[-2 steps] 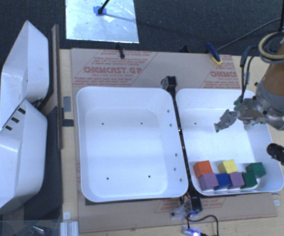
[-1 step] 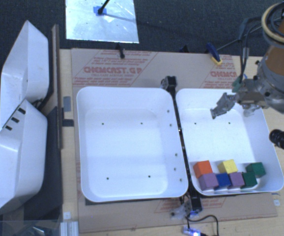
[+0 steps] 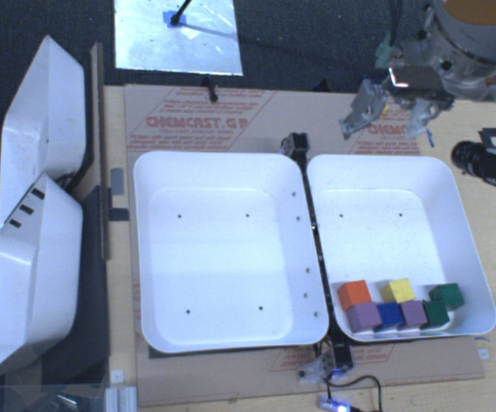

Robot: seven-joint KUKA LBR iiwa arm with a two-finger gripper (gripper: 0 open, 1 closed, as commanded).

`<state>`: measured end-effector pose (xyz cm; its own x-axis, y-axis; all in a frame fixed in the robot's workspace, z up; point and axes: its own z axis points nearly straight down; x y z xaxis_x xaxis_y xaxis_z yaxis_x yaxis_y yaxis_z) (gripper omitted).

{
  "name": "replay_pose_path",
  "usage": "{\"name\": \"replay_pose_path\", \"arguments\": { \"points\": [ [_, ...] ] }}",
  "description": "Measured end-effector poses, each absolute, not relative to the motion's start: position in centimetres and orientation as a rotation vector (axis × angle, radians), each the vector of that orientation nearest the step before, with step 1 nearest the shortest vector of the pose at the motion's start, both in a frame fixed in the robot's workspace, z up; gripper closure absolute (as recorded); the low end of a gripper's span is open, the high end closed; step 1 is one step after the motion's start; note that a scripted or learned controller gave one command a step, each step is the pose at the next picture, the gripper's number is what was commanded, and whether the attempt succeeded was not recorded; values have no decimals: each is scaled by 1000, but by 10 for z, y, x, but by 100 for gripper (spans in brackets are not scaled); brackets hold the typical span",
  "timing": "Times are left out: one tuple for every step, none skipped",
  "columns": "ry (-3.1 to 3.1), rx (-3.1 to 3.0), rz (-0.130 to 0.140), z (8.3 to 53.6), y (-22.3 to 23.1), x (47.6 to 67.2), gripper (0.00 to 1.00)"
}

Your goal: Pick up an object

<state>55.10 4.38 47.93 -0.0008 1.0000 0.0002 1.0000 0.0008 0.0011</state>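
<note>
Gripper (image 3: 387, 117) hung spread above the right bin's (image 3: 454, 178) far rim; it should descend squarely over one block, say orange (image 3: 353, 293).

My claw (image 3: 388, 117) hangs above the far rim of the right bin (image 3: 454, 187), with open floor below me across that bin's far and middle parts. The only clutter sits packed in its near right corner: orange block (image 3: 354, 294), yellow block (image 3: 396, 291), green blocks (image 3: 441, 303), purple blocks (image 3: 364, 316), blue block (image 3: 390, 315), all touching. The left bin (image 3: 222, 170) offers bare floor throughout.
</note>
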Motion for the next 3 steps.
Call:
{"name": "replay_pose_path", "arguments": {
  "points": [
    [2211, 2228, 2, 526, -54, 585, 0],
    [2228, 2214, 3, 537, 22, 623, 0],
    [2218, 2223, 1, 537, -13, 628, 0]
  ]
}}
